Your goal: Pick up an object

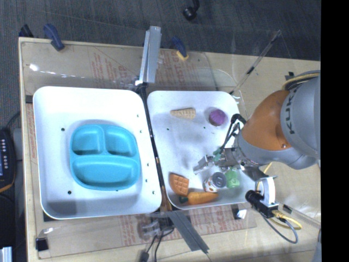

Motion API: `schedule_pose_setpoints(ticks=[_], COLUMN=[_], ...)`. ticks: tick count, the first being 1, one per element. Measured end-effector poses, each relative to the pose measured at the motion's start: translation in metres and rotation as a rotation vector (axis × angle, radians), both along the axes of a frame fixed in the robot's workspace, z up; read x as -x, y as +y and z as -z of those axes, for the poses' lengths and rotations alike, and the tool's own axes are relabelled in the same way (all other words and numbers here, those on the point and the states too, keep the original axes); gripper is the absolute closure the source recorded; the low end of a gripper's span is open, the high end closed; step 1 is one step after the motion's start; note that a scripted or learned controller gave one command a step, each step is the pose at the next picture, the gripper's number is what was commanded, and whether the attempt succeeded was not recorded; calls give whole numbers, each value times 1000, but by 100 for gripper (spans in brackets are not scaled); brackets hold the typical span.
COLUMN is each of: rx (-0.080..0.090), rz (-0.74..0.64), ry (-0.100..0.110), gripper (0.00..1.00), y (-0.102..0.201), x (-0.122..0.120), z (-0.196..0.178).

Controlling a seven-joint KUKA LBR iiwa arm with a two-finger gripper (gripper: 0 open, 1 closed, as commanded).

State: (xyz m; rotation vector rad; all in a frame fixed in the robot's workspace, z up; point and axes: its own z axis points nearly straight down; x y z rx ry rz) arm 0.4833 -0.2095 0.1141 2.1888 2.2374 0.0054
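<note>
Two white bins are seen on the counter. Left bin: one blue divided plate. Right bin: one cone, one purple ball, one waffle piece, one carrot. Pincer is lowered near the right bin's front; its opening cannot be told, and small green and round items beneath it are partly hidden

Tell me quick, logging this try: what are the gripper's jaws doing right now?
Gripper: low in the right bin, among the green object and the small round piece; whether the jaws are open, closed or holding anything cannot be told.
</note>
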Motion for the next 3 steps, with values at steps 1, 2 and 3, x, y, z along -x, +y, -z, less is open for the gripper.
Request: schedule_pose_setpoints(ticks=[1, 2, 3], rx=[3, 3, 6], rz=[-5, -6, -10], ry=[-2, -2, -4], gripper=[100, 0, 100], y=[0, 0, 0], x=[-1, -1, -3], z=[-10, -10, -19])
